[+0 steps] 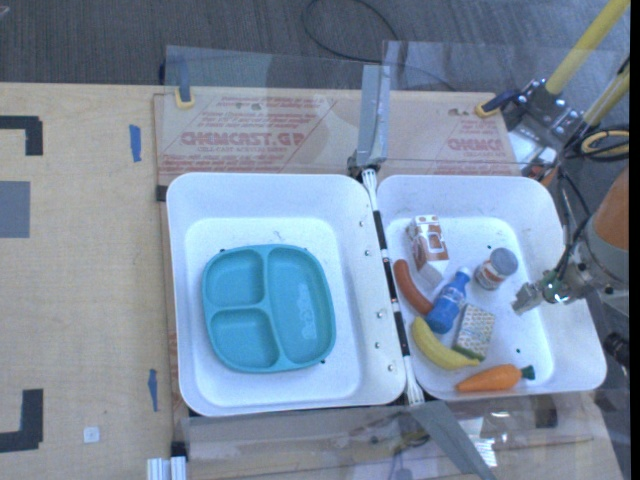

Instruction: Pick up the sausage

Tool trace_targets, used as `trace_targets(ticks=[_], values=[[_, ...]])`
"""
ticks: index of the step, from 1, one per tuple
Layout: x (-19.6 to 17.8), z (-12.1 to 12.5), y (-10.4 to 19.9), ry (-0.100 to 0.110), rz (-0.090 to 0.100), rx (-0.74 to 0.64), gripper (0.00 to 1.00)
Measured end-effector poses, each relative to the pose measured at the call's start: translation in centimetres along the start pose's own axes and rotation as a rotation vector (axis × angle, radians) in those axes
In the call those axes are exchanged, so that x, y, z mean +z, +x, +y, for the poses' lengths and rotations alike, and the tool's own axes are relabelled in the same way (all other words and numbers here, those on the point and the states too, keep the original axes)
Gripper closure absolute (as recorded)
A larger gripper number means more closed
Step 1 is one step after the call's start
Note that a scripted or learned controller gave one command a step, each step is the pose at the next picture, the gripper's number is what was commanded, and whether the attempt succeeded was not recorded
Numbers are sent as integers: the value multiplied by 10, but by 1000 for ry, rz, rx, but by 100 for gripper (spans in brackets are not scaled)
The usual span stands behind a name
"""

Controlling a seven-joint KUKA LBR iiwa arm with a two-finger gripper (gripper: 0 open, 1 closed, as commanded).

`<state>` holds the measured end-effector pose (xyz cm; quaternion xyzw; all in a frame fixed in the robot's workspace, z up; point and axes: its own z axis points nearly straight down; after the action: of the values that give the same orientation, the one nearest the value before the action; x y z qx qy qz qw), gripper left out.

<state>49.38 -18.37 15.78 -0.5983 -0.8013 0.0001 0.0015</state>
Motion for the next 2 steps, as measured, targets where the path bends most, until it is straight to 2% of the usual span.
trace_targets(ticks=[1,2], values=[[2,-10,15,-1,0,-197,100],[32,-11,13,-1,0,-471,100]])
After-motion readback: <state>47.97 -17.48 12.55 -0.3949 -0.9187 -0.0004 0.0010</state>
